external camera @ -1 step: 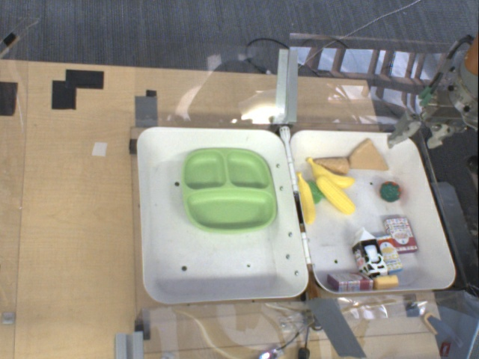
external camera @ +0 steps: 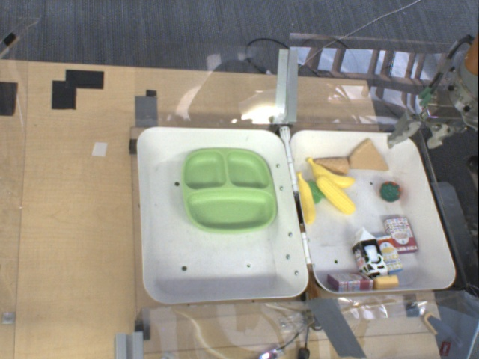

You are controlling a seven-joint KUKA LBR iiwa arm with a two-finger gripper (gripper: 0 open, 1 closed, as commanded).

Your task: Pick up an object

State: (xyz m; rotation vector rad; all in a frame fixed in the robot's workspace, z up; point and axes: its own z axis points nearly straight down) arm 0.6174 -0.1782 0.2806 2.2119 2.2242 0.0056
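Hand (external camera: 430, 122) poised at right bin's (external camera: 441, 230) far corner, clear of the toys; grip state cannot tell. Corn cob (external camera: 336, 194) lies unobstructed. Left bin (external camera: 161, 223) carries green divided plate (external camera: 228, 188).

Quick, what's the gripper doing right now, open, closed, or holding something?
Gripper: at the far right corner of the right bin, above the rim; open or closed cannot be told, and nothing is seen held.

The green divided plate (external camera: 228, 189) looks like smooth matt plastic. Both white bins (external camera: 161, 260) have a smooth, faintly glossy plastic finish. The bench (external camera: 67, 223) is pale wood, matt. The yellow corn cob (external camera: 334, 194) appears glossy plastic. The small cartons (external camera: 398, 234) look like printed cardboard.
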